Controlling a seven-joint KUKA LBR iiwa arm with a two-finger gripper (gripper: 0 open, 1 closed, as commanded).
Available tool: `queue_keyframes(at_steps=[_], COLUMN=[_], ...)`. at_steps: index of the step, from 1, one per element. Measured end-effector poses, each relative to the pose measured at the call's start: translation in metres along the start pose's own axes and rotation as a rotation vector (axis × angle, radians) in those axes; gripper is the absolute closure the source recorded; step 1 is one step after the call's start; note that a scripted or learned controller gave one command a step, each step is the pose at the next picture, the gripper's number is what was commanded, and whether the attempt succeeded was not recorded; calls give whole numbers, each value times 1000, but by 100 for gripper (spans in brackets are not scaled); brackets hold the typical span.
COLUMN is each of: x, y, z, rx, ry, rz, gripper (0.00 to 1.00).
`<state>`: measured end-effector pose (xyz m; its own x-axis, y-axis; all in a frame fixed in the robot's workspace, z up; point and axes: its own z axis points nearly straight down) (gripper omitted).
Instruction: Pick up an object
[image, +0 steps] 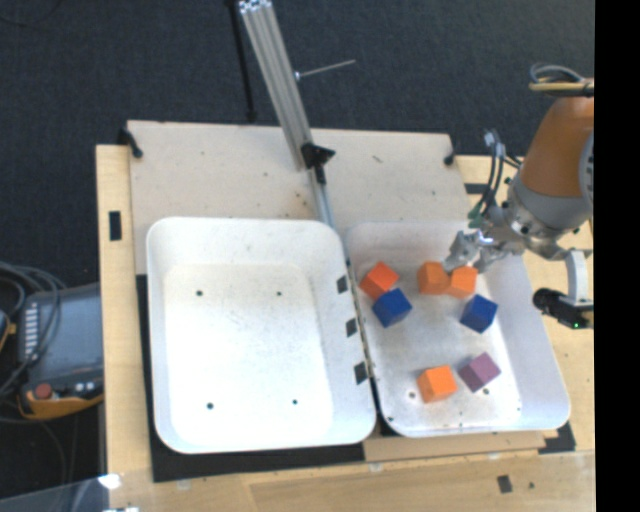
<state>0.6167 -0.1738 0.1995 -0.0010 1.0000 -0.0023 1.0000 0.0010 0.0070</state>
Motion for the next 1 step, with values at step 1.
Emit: queue_keyframes(at_steps=[1], x=[-3], y=[-8], z=[-57], rx=[0], ry=[0], rz=[0], gripper=[100])
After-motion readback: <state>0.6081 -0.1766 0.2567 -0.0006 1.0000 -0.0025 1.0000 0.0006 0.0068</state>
